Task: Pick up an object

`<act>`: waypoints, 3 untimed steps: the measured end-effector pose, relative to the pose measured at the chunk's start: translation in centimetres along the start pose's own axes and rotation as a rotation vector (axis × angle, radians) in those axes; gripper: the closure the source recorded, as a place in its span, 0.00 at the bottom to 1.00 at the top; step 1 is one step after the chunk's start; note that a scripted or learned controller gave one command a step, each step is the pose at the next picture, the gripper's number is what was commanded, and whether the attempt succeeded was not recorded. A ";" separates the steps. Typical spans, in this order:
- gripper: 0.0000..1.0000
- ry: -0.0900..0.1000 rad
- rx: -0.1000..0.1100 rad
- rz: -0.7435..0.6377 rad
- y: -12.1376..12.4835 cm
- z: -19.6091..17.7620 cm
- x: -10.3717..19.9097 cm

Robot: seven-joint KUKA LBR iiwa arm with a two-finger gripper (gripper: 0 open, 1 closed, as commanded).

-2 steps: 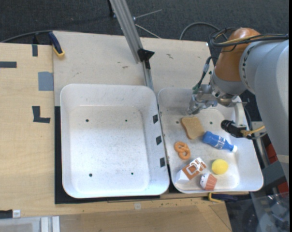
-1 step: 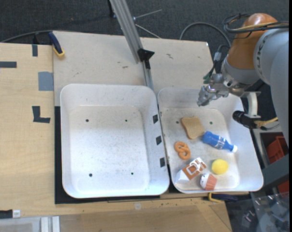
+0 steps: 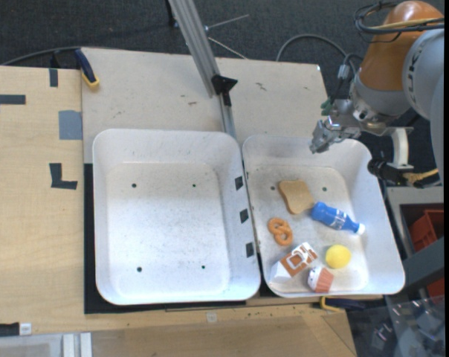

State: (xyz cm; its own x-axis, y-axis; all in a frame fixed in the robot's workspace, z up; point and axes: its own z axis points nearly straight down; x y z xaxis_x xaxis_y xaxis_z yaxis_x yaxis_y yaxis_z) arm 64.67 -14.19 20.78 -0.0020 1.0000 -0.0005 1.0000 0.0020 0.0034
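Note:
The right bin point(image 3: 373, 199) holds several small objects: a tan slice of bread point(image 3: 295, 195), a blue bottle point(image 3: 334, 217), an orange pretzel point(image 3: 280, 231), a yellow ball point(image 3: 338, 256), an orange-and-white box point(image 3: 299, 259) and a small orange-and-white cup point(image 3: 320, 278). My gripper point(image 3: 321, 141) hangs over the far edge of this bin, above and to the right of the bread. Nothing shows between its fingers, and their spread is too small to read.
The left bin point(image 3: 165, 214) sits beside the right one, with black clips along the shared wall. A slanted metal pole point(image 3: 198, 47) rises behind the bins. A blue-and-yellow tool point(image 3: 87, 69) lies at the bench's far left.

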 end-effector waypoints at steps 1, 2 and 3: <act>1.00 -0.001 -0.001 0.000 0.1 -4.7 0.0; 1.00 0.002 0.006 -0.004 -2.0 -3.7 5.5; 1.00 0.002 0.008 -0.003 -3.5 -2.3 10.6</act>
State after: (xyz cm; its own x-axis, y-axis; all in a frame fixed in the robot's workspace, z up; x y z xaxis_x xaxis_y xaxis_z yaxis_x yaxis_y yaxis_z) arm 61.13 -3.62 23.08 -0.0054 1.0000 0.0013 1.0000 0.0054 -0.0043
